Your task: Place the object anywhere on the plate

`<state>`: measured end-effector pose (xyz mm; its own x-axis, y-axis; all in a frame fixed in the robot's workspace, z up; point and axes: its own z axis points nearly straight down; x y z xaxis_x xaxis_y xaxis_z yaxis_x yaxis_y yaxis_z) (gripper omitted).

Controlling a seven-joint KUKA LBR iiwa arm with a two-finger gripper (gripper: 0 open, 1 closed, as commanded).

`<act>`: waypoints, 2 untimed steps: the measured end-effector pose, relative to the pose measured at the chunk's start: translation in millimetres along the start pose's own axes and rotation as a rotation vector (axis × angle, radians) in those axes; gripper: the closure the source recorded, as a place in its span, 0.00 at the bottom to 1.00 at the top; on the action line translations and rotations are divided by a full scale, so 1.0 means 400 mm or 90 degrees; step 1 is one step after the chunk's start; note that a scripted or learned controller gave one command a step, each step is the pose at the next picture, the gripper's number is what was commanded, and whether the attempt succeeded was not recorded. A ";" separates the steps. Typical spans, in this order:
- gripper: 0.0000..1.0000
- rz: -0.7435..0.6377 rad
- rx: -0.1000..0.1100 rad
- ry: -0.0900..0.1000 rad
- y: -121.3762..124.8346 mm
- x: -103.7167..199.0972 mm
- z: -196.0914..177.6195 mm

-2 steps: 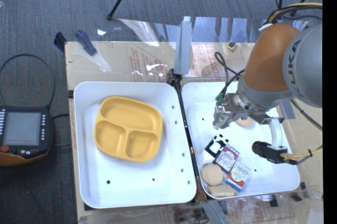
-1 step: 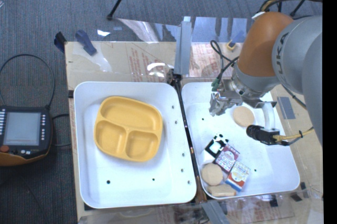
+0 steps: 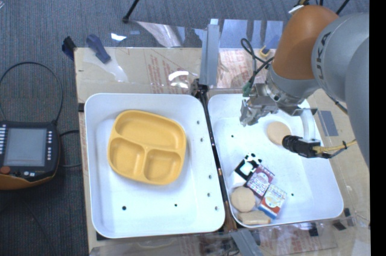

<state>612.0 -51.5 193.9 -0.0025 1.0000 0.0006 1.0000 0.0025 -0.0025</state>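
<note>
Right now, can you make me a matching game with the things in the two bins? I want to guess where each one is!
Things:
1. yellow plate
2. gripper
3. round tan cookie
4. small snack packets

Places:
A. near the front of the right bin, beside a black-and-white tag
B. in the left bin, with three compartments
C. over the back of the right bin
D. lying alone toward the back of the right bin, just right of the gripper

Pairs: 1-B, 2-C, 3-D, 4-A
</note>
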 end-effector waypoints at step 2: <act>1.00 0.002 0.006 0.000 -0.232 0.115 -0.020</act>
